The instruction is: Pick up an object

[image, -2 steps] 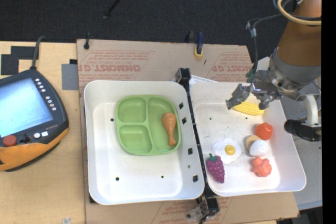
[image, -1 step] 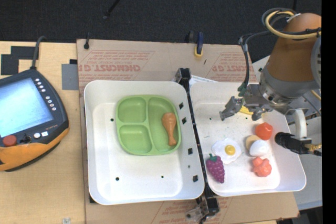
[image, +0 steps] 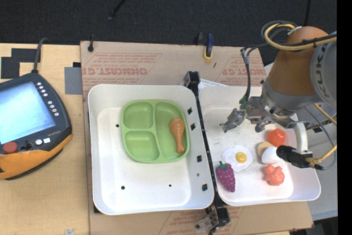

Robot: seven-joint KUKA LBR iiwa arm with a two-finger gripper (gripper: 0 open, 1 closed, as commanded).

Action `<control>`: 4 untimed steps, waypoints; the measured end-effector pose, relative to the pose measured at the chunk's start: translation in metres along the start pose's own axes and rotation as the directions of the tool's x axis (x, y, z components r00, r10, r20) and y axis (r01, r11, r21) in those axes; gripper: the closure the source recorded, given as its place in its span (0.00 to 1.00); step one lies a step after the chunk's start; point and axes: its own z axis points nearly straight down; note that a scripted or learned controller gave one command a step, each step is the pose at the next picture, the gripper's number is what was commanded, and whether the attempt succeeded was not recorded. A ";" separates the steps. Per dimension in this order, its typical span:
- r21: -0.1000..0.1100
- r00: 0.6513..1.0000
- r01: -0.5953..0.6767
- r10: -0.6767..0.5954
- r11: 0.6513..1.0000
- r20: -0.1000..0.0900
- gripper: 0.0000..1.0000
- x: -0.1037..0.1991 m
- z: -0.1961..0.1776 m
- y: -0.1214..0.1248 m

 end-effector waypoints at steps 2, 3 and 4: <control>0.000 1.000 0.000 0.000 1.000 0.000 0.00 -0.002 0.107 0.003; -0.001 1.000 -0.008 0.008 1.000 0.000 1.00 -0.004 0.095 0.003; -0.004 1.000 -0.002 0.002 1.000 0.000 1.00 0.001 0.035 -0.001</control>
